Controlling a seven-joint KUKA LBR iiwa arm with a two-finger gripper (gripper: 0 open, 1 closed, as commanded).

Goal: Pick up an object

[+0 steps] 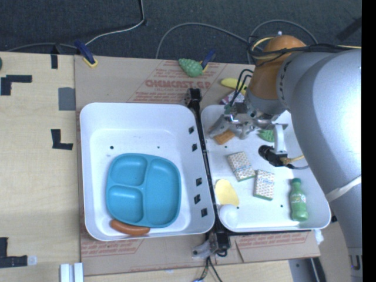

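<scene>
Your hand (234, 125) hovers over the right bin (320, 213) at 12 o'clock, beside an orange piece (222, 137); you cannot tell its grip.

A pale wood counter (35, 175) carries a brown cardboard sheet (147, 84) with red print. Beyond it lies dark grey carpet (194, 7), crossed by thin cables (141, 4). Black tape marks (59, 140) dot the wood.

Right bin, frame centre-right: two patterned flat packets (240, 165) (264, 184) lie side by side mid-bin, a green bottle (298, 200) lies at the lower right, and a pale yellow piece (226, 192) sits by the left wall. A small orange-brown item (222, 137) lies near the upper left of that bin. Left bin, lower left: blue divided plate (143, 188) lies flat, an orange sausage (130, 228) touching its lower edge.
</scene>
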